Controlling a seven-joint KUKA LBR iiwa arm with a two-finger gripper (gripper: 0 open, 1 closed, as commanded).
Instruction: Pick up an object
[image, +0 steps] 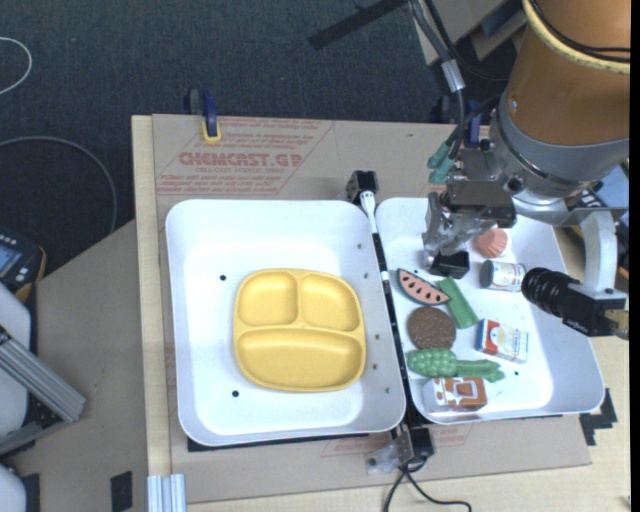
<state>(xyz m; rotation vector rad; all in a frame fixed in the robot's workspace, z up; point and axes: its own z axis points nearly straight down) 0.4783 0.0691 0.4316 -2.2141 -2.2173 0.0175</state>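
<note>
My gripper (447, 262) hangs low over the far left part of the right bin (570, 385), under the grey and orange arm. An orange-pink ball (491, 242) lies just to its right and a small jar (503, 275) a little nearer. A watermelon slice (420, 287) and a green cucumber (460, 302) lie just in front of the gripper. Nearer still are a brown round cookie (431, 327), a bumpy green vegetable (432, 361), a green pod (480, 368), a red and white carton (503, 340) and an orange box (461, 393). I see nothing held in the gripper.
The left bin (195, 300) holds a yellow divided plate (299, 329). A black cylinder (565, 297) juts over the right bin's right rim. A black clip (362, 186) sits at the far end of the seam between the bins.
</note>
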